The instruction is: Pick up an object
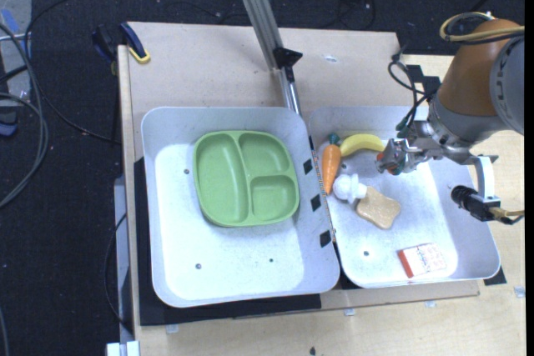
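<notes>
gripper: we see the gripper (394, 159) low in the right bin (467, 263); whether it is spread or pressed together, we cannot tell.
nearest object: the banana (361, 144) lies just to its left in view, long axis running left-right, its near tip almost at the gripper.
others: carrot (330, 167) further left, slice of bread (378, 208) below-left, red and white packet (421, 260) well apart.
left bin: green divided plate (247, 178).
our judgement: the banana is the closest pick.
</notes>
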`<state>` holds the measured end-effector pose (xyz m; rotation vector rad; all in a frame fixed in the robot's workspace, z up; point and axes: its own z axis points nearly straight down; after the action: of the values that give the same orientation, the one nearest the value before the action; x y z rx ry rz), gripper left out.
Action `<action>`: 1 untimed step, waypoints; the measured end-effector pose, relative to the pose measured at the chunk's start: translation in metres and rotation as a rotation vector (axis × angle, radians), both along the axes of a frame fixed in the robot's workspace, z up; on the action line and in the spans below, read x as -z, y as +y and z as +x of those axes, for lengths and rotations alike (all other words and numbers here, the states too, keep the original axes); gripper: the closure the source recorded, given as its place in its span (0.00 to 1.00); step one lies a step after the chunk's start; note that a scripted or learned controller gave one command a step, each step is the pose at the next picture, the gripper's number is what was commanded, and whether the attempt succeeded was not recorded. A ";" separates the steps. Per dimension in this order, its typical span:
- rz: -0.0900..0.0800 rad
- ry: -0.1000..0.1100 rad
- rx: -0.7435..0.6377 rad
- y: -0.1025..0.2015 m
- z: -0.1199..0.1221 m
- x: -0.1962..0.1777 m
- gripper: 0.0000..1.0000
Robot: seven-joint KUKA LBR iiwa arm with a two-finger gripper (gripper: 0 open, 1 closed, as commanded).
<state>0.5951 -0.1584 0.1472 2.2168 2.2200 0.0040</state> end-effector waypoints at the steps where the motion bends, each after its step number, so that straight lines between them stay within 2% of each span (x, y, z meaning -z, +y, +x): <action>1: 0.000 -0.001 -0.002 0.009 -0.003 -0.056 1.00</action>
<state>0.5923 -0.1491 0.2035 2.2135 2.2218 0.0054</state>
